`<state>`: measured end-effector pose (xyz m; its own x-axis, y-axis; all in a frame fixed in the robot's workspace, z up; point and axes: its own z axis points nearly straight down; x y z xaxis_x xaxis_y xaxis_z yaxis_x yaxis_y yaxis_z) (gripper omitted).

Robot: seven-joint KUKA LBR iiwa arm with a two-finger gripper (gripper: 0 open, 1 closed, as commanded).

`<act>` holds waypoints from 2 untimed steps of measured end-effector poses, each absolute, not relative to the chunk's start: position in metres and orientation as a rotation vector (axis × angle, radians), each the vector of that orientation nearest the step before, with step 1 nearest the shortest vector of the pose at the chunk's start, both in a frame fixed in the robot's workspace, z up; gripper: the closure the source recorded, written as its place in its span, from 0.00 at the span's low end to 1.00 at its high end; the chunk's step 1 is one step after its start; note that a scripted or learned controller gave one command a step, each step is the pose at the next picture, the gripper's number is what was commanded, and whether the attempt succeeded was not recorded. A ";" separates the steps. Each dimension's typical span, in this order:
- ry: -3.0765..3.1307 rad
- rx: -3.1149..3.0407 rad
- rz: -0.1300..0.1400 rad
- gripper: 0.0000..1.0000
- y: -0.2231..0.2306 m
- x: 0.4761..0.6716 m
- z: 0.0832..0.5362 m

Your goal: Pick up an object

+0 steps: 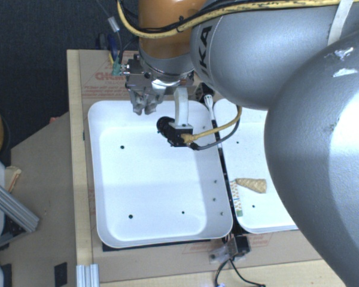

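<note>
Camera view shows a tan, wedge-shaped object (252, 185) lying in the right bin (269, 223), right of frame centre and near the divide between the two bins. To its left sits the left bin (155, 226), its white floor marked by a few dark dots. At upper centre the gripper (145, 107) hangs over the left bin's far edge; I cannot tell how far it is open or whether it grips anything.
</note>
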<state>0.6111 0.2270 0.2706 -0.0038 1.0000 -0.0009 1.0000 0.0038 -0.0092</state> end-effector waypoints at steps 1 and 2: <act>-2.224 -2.221 -0.007 1.00 0.225 0.601 0.318; -2.224 -2.222 -0.010 1.00 0.216 0.574 0.383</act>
